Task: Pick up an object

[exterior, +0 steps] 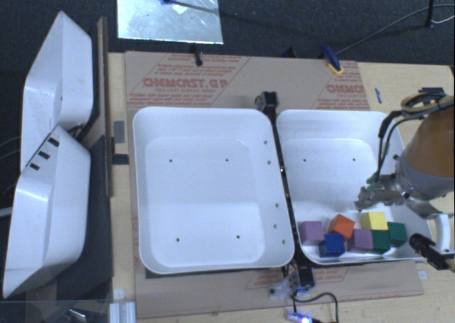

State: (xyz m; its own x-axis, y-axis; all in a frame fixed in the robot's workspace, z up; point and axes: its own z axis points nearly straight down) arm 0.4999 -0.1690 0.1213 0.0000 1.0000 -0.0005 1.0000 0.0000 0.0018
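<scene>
Blocks sit crowded at the near edge of the right bin (327,136), by its front wall: a purple cube (311,231), a blue cube (332,245), an orange cube (342,225), a mauve cube (363,239), a yellow cube (375,220) and a green cube (389,235). They touch or nearly touch one another in a short row, and any of them could be the object to pick up; none is lifted.

My arm (430,151) comes in from the right, its orange band showing as a broad curved patch above the grey wrist, with dark cables looping over the top of it. My pincer (377,199) hangs low over the right bin, just above and behind the yellow cube, pointing down and toward the blocks. It is small and blurred against the white floor, so I cannot tell whether it is apart or together, and I see no block in it.

Much of my arm is cut off by the right edge. A dark fitting near the green cube is hard to make out. Beside the right bin, the left bin (206,186) lies on the same surface (234,76), which is covered with printed cardboard.
</scene>
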